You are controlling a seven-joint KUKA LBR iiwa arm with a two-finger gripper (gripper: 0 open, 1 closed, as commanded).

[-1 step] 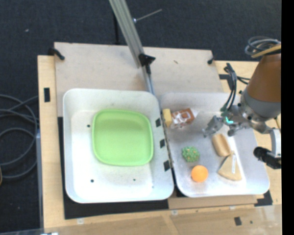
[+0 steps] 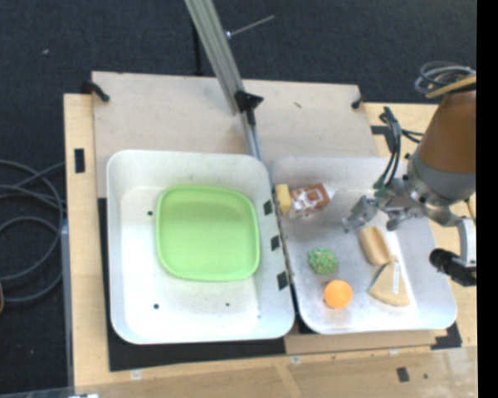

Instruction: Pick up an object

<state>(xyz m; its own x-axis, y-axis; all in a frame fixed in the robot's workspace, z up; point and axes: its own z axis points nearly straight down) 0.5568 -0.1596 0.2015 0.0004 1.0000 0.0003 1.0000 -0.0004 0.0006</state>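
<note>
Two white bins sit side by side on the table (image 2: 191, 98). The left bin (image 2: 133, 305) carries a green square plate (image 2: 207, 232), lying flat near the bin's middle.

The right bin (image 2: 432, 309) carries five items. A small packet with a brown and white wrapper (image 2: 309, 198) lies near the bin's far left corner, just beside the divider between the bins. A green broccoli-like piece (image 2: 322, 261) lies left of centre, and an orange ball (image 2: 338, 294) sits just on the near side of it, apart from it. A tan bread-roll shape (image 2: 374, 245) lies about mid-bin. A pale wedge (image 2: 390, 286) lies near the roll's near end, toward the bin's near right corner.

The arm (image 2: 448, 143) reaches over the right bin's far right part. The claw (image 2: 373, 211) hangs above the bin floor just beyond the roll's far end. Its fingers look spread apart, with nothing between them.
</note>
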